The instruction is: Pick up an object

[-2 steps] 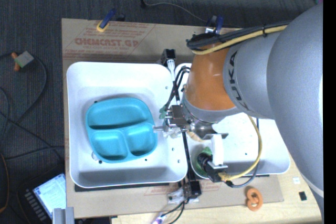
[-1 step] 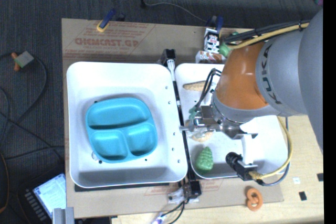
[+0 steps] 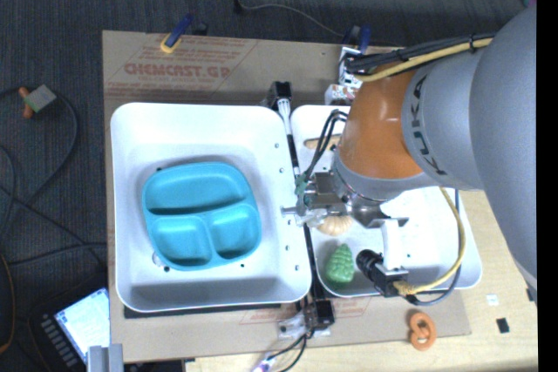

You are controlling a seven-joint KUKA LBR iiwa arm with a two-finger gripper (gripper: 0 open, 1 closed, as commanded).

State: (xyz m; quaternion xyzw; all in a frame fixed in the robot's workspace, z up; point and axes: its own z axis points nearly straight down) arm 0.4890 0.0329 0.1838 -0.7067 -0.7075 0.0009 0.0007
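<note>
The grey arm [image 3: 453, 118] with its orange band reached in from 3 o'clock and hung over the right bin [image 3: 453, 274]. Its gripper [image 3: 336, 209] sat low near the bin's left wall; whether the jaws were open or shut could not be told. A pale, shell-like object [image 3: 334, 225] lay just beneath it, and a green knobbly object [image 3: 340, 264] lay at its 6 o'clock. The left bin [image 3: 131, 187] held a blue divided tray [image 3: 202, 212]. On the table [image 3: 174, 70], an orange ring [image 3: 422, 329] lay outside the bins.

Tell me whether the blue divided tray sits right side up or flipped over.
Right side up: the blue divided tray in the left bin shows three open compartments facing up.
</note>
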